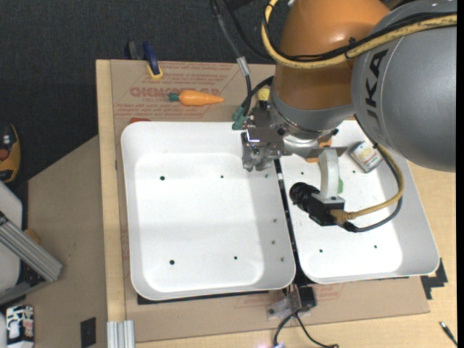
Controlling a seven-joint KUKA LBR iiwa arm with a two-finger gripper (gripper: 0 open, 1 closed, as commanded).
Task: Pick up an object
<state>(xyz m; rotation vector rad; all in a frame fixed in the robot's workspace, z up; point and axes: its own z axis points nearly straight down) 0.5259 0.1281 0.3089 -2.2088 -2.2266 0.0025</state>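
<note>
1. Gripper [254, 149] hangs over left bin [145, 216], far-right corner, just beside the seam w/ right bin [377, 267]. Open or closed: can't tell.
2. Small pale box [365, 156] lies in right bin nr its far edge, across the seam from gripper, long axis slanted.
3. Prob. next: cross seam along far edge, then descend.
4. Carrot [196, 98] sits outside both bins.

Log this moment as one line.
gripper: above far right corner of left bin | grasp: none seen | small packet: in right bin, far side | carrot: on cardboard beyond bins
</note>
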